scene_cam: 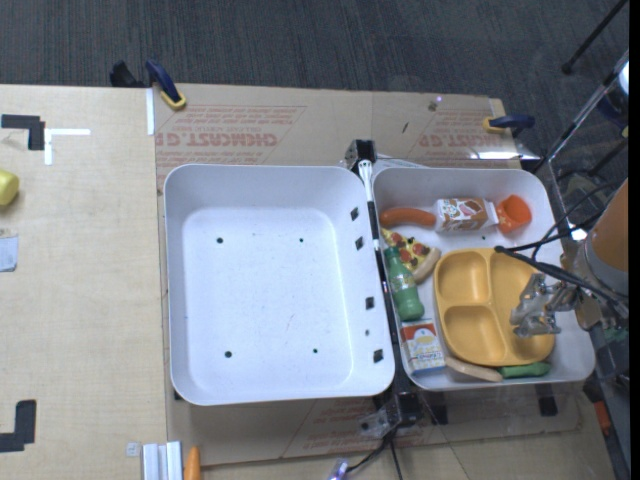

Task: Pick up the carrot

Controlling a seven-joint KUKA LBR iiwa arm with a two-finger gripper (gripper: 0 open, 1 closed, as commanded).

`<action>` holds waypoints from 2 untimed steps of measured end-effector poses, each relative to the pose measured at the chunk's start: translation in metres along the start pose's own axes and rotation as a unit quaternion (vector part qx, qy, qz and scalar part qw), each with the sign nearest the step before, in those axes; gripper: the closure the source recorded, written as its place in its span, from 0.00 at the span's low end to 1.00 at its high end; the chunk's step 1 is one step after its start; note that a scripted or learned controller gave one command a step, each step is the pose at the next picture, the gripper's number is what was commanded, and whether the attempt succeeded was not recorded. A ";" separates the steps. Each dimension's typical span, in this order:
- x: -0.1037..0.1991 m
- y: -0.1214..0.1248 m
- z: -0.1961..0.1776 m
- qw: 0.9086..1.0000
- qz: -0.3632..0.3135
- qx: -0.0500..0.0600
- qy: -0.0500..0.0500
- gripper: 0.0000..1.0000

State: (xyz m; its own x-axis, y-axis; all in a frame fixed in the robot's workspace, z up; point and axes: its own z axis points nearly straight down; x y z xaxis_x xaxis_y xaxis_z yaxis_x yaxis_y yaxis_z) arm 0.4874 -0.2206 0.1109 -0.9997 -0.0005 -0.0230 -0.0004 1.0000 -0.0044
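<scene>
The piece I take for the carrot (513,213) is a bright orange stub in the far right corner of the right bin (455,175), next to a small carton (466,214). My gripper (535,314) hangs over the right side of a yellow divided plate (478,308), nearer the bin's front than the carrot and well apart from it. Nothing shows held in it. The arm's grey body and cables enter from the right edge.
The right bin also holds a red-orange sausage-like piece (408,216), a pizza slice (418,252), a green bottle (404,286), a small box (424,347) and a tan stick with a green end (500,371). The left bin (180,268) stands beside it.
</scene>
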 end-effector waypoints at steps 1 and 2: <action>0.000 0.000 0.000 1.000 0.000 0.000 0.000 0.00; -0.030 -0.001 0.018 0.985 0.171 0.000 0.008 0.00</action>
State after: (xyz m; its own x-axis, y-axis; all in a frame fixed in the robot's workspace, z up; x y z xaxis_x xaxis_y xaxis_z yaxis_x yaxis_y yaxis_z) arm 0.5176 -0.2213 0.0935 -0.9416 0.3368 -0.0065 0.3368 0.9416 0.0006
